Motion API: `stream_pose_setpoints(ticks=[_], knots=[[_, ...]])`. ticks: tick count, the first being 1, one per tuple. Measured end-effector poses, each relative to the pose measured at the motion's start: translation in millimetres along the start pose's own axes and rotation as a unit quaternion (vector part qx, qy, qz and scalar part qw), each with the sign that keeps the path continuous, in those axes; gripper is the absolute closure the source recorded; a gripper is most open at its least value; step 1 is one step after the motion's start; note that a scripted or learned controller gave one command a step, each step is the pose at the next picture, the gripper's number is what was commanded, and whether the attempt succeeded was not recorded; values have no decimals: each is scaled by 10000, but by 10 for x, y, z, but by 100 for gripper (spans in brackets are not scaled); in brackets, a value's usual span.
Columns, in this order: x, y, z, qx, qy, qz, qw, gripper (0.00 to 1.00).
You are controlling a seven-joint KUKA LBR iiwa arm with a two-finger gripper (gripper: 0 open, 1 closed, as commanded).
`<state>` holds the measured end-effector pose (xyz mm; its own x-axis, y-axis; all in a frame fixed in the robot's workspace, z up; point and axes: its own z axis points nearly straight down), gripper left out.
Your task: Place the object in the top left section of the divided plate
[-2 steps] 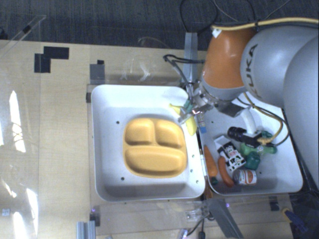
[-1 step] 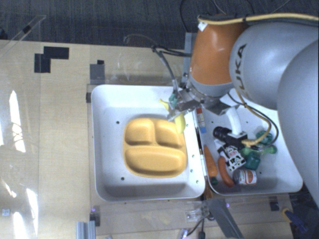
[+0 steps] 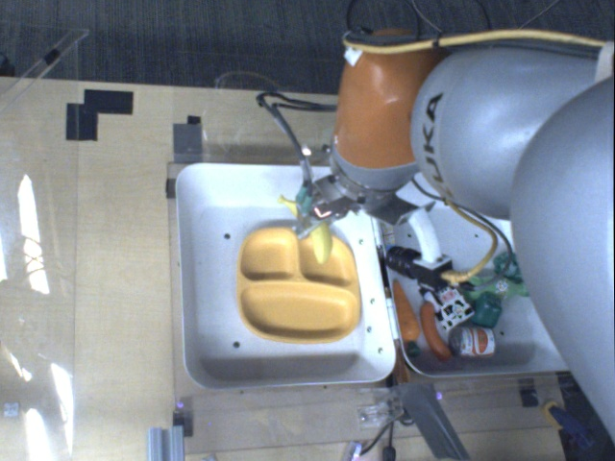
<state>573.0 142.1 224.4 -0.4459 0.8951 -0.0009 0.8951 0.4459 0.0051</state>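
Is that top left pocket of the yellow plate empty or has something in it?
Empty: the top left section shows only bare yellow surface.

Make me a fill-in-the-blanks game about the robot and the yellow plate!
The divided plate is colored ____.
The plate lies in the ____ bin.
The band above the arm's wrist is ____.
The carrot lies in the ____ bin.
Missing words: yellow, left, orange, right.

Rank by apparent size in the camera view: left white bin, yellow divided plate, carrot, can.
1. Left white bin
2. Yellow divided plate
3. Carrot and can look close in size; I would not rank them.
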Motion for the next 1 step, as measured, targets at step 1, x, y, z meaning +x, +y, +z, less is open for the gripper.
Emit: stream_pose_setpoints(ticks=[1], knots=[[1, 17, -115, -27, -4, -21, 10000, 100]])
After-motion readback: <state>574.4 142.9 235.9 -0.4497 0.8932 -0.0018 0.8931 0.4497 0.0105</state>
